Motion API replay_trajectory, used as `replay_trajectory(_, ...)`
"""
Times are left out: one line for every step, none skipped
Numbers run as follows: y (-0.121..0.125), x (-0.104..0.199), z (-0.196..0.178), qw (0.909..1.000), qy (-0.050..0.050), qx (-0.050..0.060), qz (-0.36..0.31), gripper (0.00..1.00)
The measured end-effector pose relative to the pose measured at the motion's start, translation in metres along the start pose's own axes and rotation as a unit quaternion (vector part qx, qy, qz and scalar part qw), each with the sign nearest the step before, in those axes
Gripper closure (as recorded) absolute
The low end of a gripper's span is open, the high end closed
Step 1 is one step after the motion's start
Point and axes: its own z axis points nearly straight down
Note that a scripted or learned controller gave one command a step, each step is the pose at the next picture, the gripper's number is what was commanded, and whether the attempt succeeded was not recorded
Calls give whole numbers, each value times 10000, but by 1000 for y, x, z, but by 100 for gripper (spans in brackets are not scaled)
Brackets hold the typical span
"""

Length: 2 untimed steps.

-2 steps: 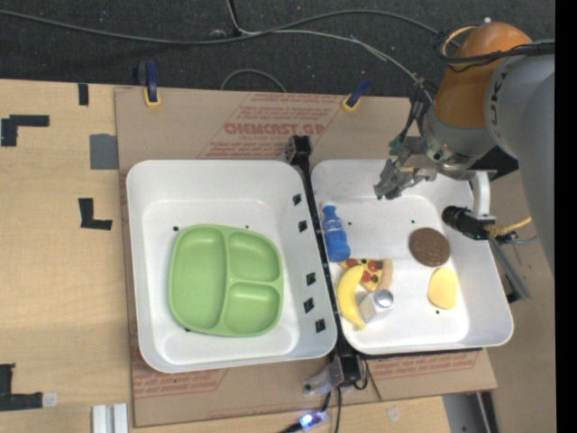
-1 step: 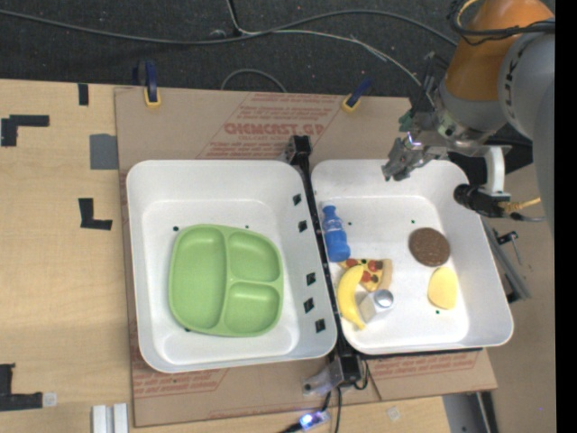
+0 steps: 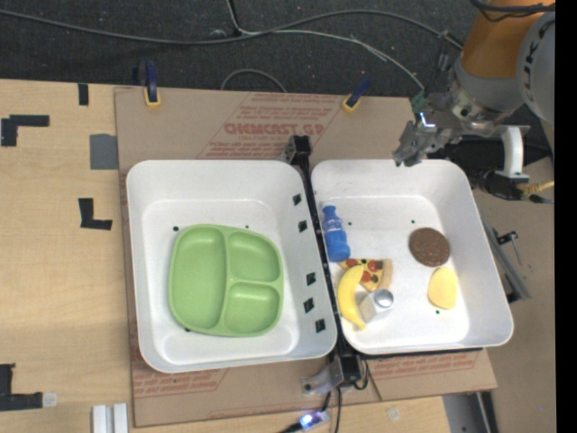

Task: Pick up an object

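Above the right bin [image 3: 469,188], the arm [image 3: 509,34] is cut off by the top and right edges. The gripper [image 3: 410,149] at that bin's far rim is small and dark. Beside the banana [image 3: 348,298], a jumble of small items [image 3: 376,282] is perhaps toy food.

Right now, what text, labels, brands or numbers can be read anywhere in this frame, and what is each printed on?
"CHEMCAST GP": red print on the brown cardboard sheet behind the two bins; the last letters are faint, so the reading is unsure.
More red lettering above and below that line on the same sheet: too small and faded to read.
Blue bottle in the right bin: any label is too small to read.
No legible numbers or signs elsewhere.
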Motion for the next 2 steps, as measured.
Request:
replay_trajectory(-17, 53, 2, 10000, 5, 23, -16, 100)
replay_trajectory(-25, 113, 1, 10000, 4, 21, -19, 100)
